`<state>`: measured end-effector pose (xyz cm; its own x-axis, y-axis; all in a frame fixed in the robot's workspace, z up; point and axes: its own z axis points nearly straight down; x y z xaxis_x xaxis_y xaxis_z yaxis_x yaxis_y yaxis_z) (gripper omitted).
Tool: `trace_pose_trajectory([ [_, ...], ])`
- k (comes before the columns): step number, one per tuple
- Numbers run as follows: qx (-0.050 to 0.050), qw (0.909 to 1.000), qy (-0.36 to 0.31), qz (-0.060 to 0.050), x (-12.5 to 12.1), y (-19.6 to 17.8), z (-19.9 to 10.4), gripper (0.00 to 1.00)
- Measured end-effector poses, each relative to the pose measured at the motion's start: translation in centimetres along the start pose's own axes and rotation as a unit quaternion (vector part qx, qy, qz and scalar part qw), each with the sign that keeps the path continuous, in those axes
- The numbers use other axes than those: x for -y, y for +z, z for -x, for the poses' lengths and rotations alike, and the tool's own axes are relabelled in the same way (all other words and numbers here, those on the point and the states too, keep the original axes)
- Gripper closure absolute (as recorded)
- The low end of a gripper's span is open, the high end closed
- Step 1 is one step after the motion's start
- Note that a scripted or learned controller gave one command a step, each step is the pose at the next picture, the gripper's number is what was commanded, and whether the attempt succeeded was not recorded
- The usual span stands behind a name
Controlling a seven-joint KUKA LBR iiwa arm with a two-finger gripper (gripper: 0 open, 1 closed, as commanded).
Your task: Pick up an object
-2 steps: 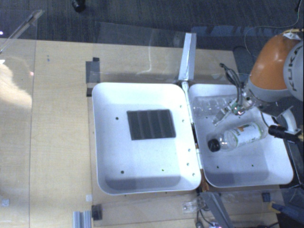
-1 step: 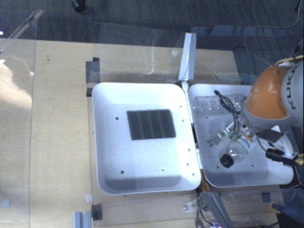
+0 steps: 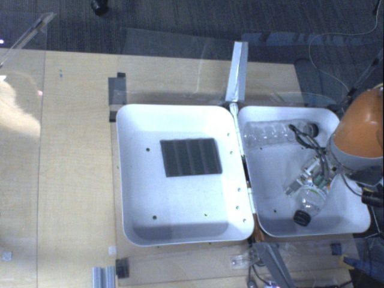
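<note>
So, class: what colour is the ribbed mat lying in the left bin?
Dark grey, nearly black; the ribbed mat shows in the camera view.

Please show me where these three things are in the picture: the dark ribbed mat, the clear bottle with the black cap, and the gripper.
dark ribbed mat (image 3: 191, 157), camera view, centre of its ribbed top, left bin.
clear bottle (image 3: 310, 201), camera view, its transparent body, right bin.
gripper (image 3: 307, 177), camera view, its tip above the bottle.

bench (image 3: 66, 179): light wood | on it: left bin (image 3: 129, 161), right bin (image 3: 354, 218), touching
</note>
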<state>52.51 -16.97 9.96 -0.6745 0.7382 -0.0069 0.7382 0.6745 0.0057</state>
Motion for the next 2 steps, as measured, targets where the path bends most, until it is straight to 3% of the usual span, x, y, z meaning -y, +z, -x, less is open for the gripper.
trace_pose_trajectory([
  [1,0.001,0.9911,0.133,0.001,-3.3,1.0,3.1,0.0],
  [2,0.003,0.9937,0.112,0.001,4.9,0.9,0.6,0.0],
])
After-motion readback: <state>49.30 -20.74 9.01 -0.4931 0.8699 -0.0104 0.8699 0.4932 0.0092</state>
